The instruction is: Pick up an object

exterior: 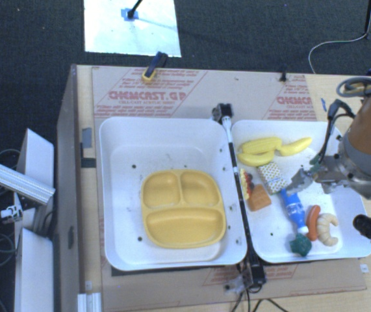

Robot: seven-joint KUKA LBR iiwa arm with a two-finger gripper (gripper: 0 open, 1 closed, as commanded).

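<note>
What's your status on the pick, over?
Claw low in right bin, over blue tube; nothing seen held. Bananas, checkered block, orange piece crowd close. Yellow tray in left bin, apart.

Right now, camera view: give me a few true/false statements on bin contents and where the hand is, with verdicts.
1. The yellow divided plate lies in the left bin. True.
2. The bananas lie in the left bin. False: they lie in the right bin, at its far end.
3. The hand is over the right bin. True.
4. The blue bottle rests on the plate. False: it lies in the right bin, beside the carrot.
</note>
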